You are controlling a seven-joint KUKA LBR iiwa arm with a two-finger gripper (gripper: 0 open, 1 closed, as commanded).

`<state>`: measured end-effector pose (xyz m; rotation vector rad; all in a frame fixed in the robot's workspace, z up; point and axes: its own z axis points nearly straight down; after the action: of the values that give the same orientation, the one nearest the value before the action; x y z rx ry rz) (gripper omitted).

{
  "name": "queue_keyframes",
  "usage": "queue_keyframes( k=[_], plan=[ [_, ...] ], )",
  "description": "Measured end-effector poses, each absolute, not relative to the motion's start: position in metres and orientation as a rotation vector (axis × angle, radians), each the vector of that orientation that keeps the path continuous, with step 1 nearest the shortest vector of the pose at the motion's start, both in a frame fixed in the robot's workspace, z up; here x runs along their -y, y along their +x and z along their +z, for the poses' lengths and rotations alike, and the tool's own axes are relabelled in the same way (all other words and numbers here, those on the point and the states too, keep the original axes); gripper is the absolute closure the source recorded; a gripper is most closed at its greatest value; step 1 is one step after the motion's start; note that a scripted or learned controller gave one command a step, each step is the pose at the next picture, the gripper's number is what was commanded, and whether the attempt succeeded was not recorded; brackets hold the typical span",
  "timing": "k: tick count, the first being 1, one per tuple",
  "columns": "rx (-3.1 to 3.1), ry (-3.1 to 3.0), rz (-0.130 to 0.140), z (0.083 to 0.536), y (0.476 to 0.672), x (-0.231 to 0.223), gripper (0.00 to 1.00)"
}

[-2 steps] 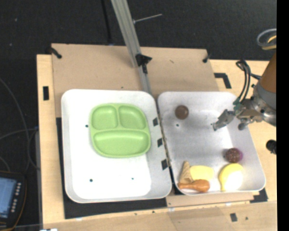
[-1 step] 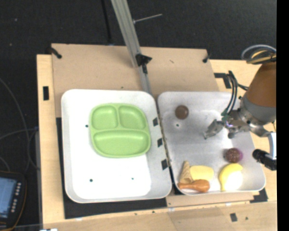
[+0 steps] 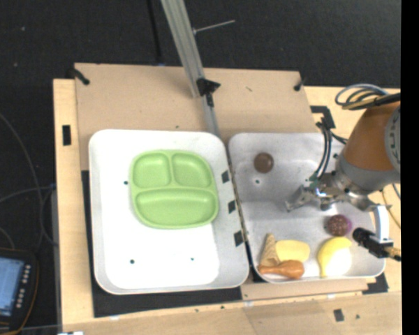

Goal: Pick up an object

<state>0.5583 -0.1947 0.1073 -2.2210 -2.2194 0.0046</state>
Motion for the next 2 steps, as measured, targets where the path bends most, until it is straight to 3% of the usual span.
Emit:
queue_keyframes(
  k=[1,2],
  plan=[
    [2.219,-2.231,-0.002,0.122,0.560,0.196,1.00],
    [2.223,-2.230,-0.004,0.176,0.552,0.199,1.00]
  ],
)
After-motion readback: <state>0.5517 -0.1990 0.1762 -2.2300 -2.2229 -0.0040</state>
